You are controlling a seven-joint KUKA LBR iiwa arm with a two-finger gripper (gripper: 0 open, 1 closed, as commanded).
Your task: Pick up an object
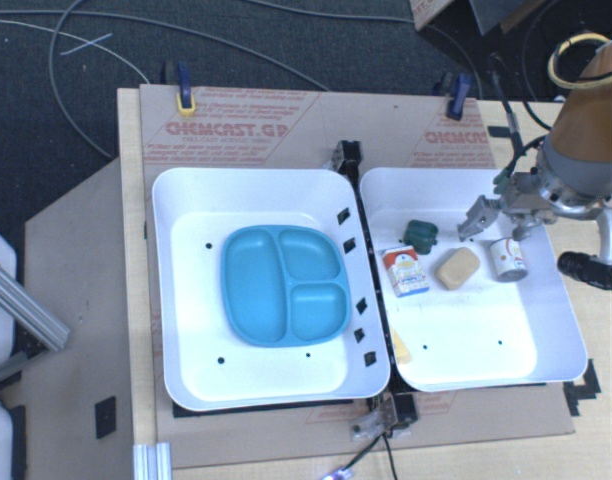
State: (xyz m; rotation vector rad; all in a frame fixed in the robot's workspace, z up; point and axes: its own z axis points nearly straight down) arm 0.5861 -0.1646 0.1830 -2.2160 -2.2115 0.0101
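The small can [507, 259] lies in the right bin [466, 363] near its far right side, just beside a tan sponge [458, 268], with a red-and-white carton [406, 271] and a dark green block [420, 233] further left. My tool [498, 226] hangs just above the can with its fingers spread and nothing between them. In the left bin [186, 298] I see a blue divided plate [285, 284].

1. Only print I can really read is red "CHEMCAST GP" on the brown masking paper [226, 126] covering the board, well left of the gripper [498, 221].
2. Same red print repeats on the paper just behind the gripper, too faint to spell out.
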